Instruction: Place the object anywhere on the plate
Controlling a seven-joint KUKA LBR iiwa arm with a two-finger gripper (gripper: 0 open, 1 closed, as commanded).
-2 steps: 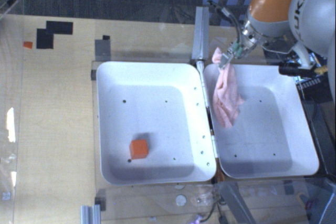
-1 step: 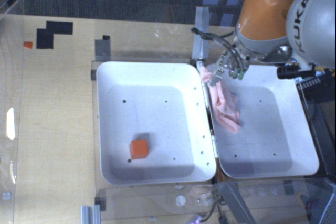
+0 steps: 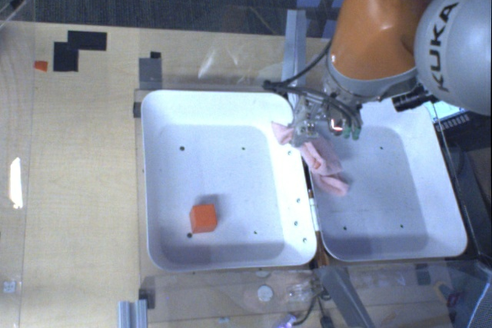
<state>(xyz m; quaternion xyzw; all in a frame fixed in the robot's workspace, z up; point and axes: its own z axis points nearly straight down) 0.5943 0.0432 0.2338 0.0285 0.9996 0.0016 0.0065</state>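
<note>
A limp pink object (image 3: 321, 162) hangs from my gripper (image 3: 317, 131), which is shut on its upper part. It dangles over the seam between the two bins, one end poking left past the gripper and the longer end trailing down over the right bin (image 3: 400, 234). An orange-red cube (image 3: 204, 218) lies on the floor of the left bin (image 3: 223, 127), towards its front left, well away from the gripper. The orange wrist band and grey arm cover the right bin's back edge.
Both white bins sit side by side on the pale wooden bench (image 3: 77, 165). A grey upright post (image 3: 296, 42) stands behind the seam between them. Black markers (image 3: 77, 48) lie at the bench's far left.
</note>
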